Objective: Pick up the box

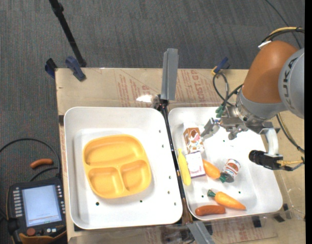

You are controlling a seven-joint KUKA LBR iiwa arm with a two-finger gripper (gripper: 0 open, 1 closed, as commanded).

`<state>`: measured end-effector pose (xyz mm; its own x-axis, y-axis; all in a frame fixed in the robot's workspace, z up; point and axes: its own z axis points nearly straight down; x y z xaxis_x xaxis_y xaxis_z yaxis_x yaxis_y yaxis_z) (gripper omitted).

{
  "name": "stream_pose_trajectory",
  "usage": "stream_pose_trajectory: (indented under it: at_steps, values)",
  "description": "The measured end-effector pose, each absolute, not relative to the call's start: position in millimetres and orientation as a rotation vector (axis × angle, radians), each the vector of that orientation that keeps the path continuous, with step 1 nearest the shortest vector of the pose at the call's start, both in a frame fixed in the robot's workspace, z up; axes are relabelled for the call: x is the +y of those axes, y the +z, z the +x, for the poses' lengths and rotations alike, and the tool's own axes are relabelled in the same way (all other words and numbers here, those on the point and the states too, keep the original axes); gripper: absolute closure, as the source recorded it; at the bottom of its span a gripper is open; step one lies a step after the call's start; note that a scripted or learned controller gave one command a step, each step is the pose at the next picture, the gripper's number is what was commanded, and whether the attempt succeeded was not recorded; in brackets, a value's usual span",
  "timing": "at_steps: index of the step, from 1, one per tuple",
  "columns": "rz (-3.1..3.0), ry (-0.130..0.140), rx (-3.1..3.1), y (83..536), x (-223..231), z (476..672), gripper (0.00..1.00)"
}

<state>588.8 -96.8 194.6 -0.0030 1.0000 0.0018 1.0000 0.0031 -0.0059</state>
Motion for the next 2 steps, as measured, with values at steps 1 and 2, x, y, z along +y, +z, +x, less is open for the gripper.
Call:
stream_pose_trajectory:
  at_steps: [1, 2]
  values:
    - [-2.435, 0.005, -1.98, 198.1, -84.8, 604.6, 0.0]
    - [-2.342, 0.006, -2.082, 90.6, -132.7, 502.9, 0.0]
